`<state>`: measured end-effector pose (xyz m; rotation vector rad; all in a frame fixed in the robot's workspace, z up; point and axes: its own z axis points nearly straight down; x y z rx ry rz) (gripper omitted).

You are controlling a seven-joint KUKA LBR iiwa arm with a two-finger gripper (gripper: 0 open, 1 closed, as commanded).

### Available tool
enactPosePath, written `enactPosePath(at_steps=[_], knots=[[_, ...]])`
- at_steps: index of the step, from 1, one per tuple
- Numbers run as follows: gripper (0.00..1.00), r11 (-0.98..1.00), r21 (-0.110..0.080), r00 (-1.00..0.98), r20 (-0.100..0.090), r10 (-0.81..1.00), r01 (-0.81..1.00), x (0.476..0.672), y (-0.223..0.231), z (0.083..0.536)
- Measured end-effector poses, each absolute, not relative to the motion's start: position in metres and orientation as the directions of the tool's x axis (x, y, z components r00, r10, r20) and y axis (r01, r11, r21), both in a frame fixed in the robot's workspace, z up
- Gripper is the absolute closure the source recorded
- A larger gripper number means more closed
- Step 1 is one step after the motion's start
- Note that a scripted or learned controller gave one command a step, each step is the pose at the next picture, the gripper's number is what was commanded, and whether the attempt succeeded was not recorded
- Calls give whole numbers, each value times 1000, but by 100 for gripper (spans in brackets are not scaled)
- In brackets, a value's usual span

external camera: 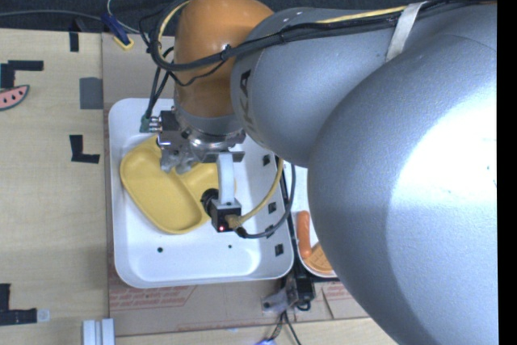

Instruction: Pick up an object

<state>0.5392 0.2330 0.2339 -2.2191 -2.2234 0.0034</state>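
Camera view: gripper [184, 161] is lowered onto yellow dish [161, 190] in left bin [194, 267], finger state can't be told, so pickup isn't confirmed yet.

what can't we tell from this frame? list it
- End effector, camera view: its tip sits under the wrist housing, so whether it grips the yellow dish is not readable.
- Yellow dish: its right part is covered by the wrist and cables.
- Right bin: almost wholly covered by the grey arm; the orange object shows as a sliver, identity unclear.
- Left bin: its upper right is behind the arm.
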Motion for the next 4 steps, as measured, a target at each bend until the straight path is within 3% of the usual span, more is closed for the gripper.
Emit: enactPosePath(at_steps=[1, 2, 3, 4], knots=[[100, 2, -2, -2, -2, 1000, 1000, 587, 233, 238], [100, 2, -1, -2, -1, 1000, 1000, 587, 233, 261], [100, 2, -5, -2, -1, 1000, 1000, 513, 233, 200], [100, 1, -1, -1, -1, 1000, 1000, 585, 233, 227]])
